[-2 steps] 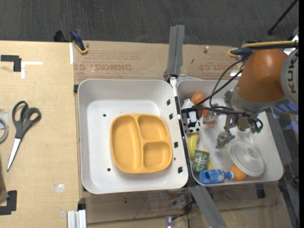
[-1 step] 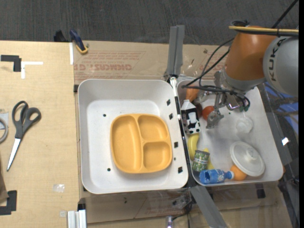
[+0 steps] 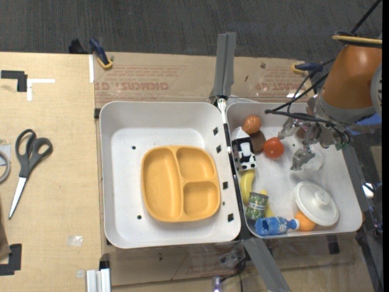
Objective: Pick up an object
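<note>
Red and round, the tomato (image 3: pixel 273 147) sits in the right bin (image 3: pixel 349 181) — just left of the gripper (image 3: pixel 302 157), whose fingers hang apart and empty, apparently poised above a pick.

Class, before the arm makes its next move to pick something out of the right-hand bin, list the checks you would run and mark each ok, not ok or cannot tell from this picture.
1. Gripper is over the right bin: ok.
2. A reachable target lies close by: ok, the red ball sits just to the gripper's left in the picture.
3. Nothing is already held between the fingers: cannot tell, they are too small and blurred.
4. Target is free of neighbours: not ok, the red ball touches or nearly touches the brown object.
5. White lid is out of the descent path: ok, it lies nearer the camera.
</note>
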Robot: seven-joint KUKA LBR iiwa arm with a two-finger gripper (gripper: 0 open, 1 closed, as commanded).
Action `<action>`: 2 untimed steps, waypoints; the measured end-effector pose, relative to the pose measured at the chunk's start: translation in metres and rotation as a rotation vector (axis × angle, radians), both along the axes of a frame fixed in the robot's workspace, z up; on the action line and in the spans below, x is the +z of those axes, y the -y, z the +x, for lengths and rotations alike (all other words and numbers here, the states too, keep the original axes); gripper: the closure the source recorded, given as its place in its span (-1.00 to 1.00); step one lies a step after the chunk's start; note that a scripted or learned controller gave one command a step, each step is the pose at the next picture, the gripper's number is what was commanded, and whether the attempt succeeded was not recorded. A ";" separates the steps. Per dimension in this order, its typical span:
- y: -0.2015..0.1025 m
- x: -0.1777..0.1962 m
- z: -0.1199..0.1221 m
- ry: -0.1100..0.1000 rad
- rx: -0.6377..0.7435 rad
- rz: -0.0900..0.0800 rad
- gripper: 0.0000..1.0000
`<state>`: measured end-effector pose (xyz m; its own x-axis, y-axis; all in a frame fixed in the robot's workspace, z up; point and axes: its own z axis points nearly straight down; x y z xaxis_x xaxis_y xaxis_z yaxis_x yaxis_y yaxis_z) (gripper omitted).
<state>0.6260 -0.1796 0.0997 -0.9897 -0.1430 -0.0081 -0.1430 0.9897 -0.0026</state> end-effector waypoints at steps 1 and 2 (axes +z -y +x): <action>-0.051 -0.007 -0.029 -0.004 -0.092 0.002 -1.00; -0.073 -0.007 -0.036 -0.006 -0.269 0.003 -1.00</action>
